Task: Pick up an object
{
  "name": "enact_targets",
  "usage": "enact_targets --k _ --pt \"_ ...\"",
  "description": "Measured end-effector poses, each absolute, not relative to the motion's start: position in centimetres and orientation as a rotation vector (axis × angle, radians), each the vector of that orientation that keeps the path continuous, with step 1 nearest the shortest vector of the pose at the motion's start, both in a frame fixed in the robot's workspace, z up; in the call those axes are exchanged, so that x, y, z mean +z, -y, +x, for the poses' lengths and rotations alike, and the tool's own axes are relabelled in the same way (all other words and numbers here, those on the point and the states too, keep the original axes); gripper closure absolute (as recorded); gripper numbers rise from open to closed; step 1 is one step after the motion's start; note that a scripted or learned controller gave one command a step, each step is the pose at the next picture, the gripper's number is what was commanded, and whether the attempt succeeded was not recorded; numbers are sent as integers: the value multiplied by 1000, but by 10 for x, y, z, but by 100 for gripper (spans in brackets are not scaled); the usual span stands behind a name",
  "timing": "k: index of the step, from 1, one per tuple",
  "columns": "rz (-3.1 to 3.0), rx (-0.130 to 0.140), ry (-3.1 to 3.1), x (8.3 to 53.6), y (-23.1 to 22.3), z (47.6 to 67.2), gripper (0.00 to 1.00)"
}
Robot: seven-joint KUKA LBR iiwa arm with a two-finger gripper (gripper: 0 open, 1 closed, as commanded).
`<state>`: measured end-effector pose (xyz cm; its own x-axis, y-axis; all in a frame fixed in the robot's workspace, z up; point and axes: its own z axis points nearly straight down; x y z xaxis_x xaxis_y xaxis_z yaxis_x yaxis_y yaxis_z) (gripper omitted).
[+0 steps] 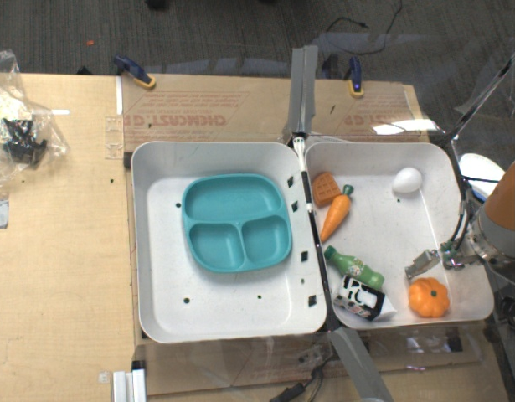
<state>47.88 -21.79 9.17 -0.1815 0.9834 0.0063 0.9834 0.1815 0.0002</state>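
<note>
Likely target: small round orange plastic pumpkin (429, 297) at 5 o'clock in right white bin (383, 159), just beside metal two-finger gripper (426, 263). Looks light, rigid, smooth and rounded; could slip, so best squeezed across widest middle. Gripper jaws appear parted, nothing between them. Arm mostly cut off at 3 o'clock; fingertip detail too small to confirm.

Grey arm (502, 224) with an orange band at the frame edge; small metallic silver end effector (430, 262) on a dark wrist; thin cables alongside.
</note>
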Motion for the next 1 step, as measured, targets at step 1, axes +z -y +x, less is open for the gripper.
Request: enact_targets --k 1 --pt "-1873 0 2520 92 178 478 0"
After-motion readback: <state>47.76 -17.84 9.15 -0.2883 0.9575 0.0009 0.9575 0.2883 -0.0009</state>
